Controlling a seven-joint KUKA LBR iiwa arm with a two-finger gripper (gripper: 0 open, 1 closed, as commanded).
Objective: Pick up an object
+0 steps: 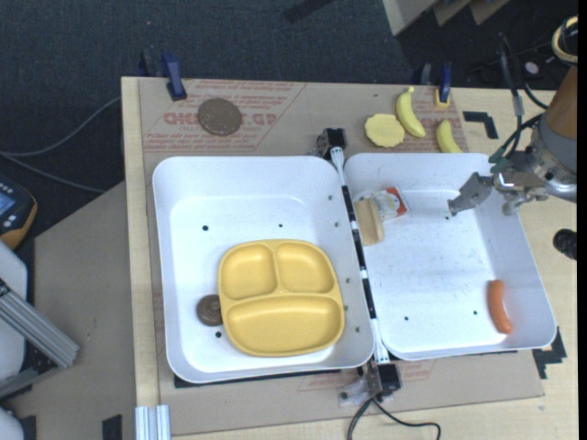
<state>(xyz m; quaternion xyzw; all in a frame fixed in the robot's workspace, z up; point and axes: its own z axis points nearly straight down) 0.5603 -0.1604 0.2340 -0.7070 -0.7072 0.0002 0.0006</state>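
the tool (479,193) is hovering over the right bin (431,328) near its far right corner, fingers spread apart and gripping nothing. an orange sausage (500,306) is lying by that bin's right wall; a yellow divided plate (278,296) is sitting in the left bin (183,209).

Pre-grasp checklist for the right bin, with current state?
1. Targets present: orange sausage-like piece near the bin's right rim, tan block and small red-and-white item at the left wall. Ok.
2. Gripper above the right bin, over bare floor, beside no object. Not ok for a grasp yet.
3. Finger opening: cannot tell.
4. Anything held: nothing seen at the gripper. Ok.
5. Tan block leans on the bin's divider wall; a finger may not fit behind it. Not ok.
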